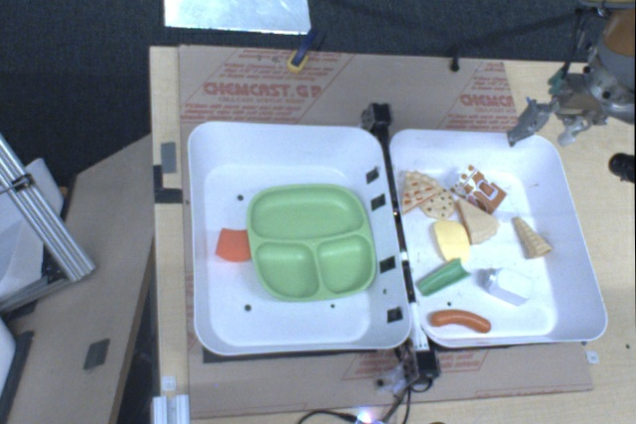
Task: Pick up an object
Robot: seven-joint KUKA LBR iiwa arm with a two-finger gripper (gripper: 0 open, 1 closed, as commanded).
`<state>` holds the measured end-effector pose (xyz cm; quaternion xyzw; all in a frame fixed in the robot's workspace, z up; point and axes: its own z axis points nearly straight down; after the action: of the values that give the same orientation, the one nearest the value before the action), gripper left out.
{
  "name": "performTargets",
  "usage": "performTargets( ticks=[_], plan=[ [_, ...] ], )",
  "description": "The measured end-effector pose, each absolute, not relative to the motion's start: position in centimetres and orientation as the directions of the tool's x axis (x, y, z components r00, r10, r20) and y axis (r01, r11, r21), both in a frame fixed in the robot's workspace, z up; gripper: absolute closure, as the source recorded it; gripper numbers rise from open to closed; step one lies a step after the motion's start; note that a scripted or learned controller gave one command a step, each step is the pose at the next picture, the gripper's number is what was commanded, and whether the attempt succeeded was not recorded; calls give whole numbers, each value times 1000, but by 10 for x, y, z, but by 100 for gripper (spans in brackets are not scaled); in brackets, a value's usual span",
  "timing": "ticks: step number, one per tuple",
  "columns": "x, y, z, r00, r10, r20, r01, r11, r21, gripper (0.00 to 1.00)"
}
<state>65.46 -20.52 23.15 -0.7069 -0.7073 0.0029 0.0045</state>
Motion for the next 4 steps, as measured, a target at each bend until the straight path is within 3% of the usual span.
performTargets(
  ticks=[1,3,4],
  plan=[
    [657,-204,240,-3,1000,-1,1000,3,2,0],
    [657,-194,134,-6,1000,-1,1000,6,1,0],
    [663,-195,107,-8,1000,-4,1000,8,18,0]
  ],
)
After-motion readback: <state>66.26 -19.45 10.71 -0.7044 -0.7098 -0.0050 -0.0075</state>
